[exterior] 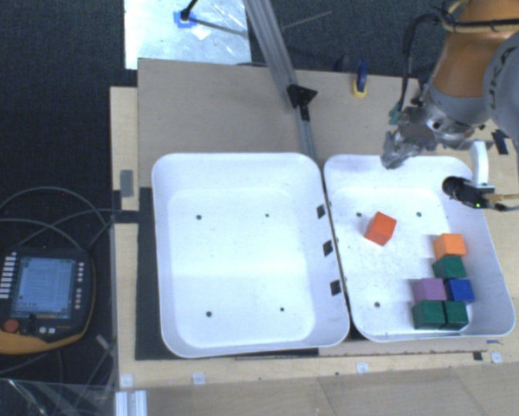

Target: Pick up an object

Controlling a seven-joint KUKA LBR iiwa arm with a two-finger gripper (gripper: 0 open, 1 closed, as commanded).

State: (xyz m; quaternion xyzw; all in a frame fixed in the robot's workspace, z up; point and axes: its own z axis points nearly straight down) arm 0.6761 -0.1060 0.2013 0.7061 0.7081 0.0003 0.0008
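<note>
An orange-red block [380, 229] lies alone near the middle of the right bin [363, 176]. Several more blocks cluster at that bin's right front: an orange one [450, 244], a dark green one [450, 266], a purple one [429, 289], a blue one [459, 289] and two green ones [438, 314]. My gripper [396, 154] hangs over the far edge of the right bin, up and to the right of the orange-red block and well apart from it. Nothing shows between its fingers.
The left bin [168, 232] sits beside the right one, joined by black clips along the shared wall. A grey pole [276, 50] slants over the bench at the back. A teach pendant [38, 297] lies on the floor at the left.
</note>
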